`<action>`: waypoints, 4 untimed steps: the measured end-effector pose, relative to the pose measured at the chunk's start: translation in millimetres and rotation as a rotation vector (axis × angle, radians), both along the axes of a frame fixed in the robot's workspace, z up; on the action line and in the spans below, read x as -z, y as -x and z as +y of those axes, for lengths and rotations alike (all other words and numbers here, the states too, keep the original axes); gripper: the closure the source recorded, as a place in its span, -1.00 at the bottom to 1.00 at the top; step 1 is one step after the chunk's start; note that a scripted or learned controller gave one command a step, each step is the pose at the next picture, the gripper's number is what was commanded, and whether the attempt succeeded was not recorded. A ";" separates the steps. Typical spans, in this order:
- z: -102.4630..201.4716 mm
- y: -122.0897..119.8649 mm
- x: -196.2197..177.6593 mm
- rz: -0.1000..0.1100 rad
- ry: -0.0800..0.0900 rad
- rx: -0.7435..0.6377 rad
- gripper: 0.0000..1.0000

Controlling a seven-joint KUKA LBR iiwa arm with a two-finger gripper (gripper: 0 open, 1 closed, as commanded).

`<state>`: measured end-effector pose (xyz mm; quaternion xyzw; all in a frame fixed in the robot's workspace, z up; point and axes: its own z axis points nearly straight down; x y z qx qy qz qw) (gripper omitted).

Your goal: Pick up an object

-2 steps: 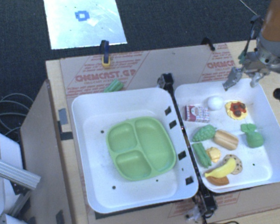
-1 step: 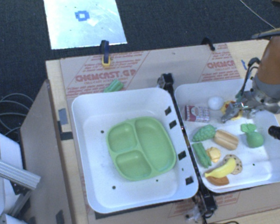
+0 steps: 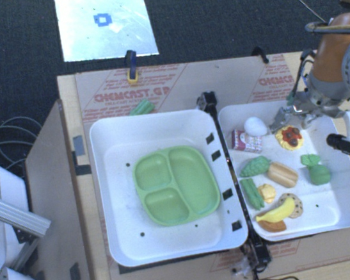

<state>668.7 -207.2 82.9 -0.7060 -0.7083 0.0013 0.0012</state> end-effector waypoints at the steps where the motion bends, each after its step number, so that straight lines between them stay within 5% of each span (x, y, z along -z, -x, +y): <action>1: 35.3 51.5 -1.5 0.000 -0.002 0.002 -1.00; 2: 0.3 -2.0 -3.5 -0.005 -0.001 0.000 -1.00; 3: 0.5 50.6 -2.0 -0.003 0.000 0.003 -1.00; 4: 11.2 -3.4 -3.2 -0.012 0.001 -0.003 -1.00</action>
